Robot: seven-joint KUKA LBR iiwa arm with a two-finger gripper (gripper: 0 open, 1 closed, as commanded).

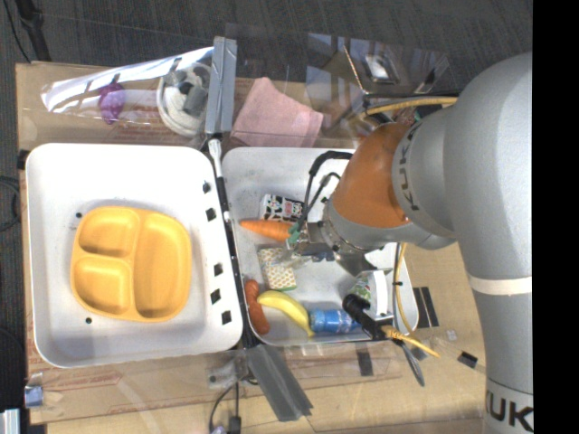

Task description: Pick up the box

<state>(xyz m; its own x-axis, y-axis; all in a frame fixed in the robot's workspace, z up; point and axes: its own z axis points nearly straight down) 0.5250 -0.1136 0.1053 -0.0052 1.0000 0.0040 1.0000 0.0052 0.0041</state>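
Two white bins side by side on the bench (25, 107).

Left bin (41, 242): one yellow divided plate (133, 262), three compartments, sitting flat, left of centre. Bare floor all round it, with the widest strip along the right wall.

Behind the bins, on the bench: clear plastic bag (109, 93) at left, pink cloth (276, 116) by the right bin's far rim.

Right bin (249, 174) is crowded:
- box (283, 208), black-and-white print, lies in the far half, left of centre, close to the far wall. Bare floor to its left.
- carrot (262, 230) lies crosswise just on the near side of the box. Can't tell if they touch.
- patterned packet (276, 268) is flat on the near side of the carrot.
- red item (254, 304) sits against the left wall near the near corner, with the banana (288, 311) beside it.
- blue bottle (333, 321) lies on its side along the near wall, right of the banana.
- small white-and-green item (362, 289) is further right, partly under the arm.

Gripper (303, 245) is low in the right bin at the carrot's right end, just to the near right of the box and not over it. Can't tell whether it is wide or narrow, as the wrist blocks the view. Nothing is visibly held.

Arm (434, 179) covers the bin's right half. A small bare patch of floor lies between the packet and the bottle.
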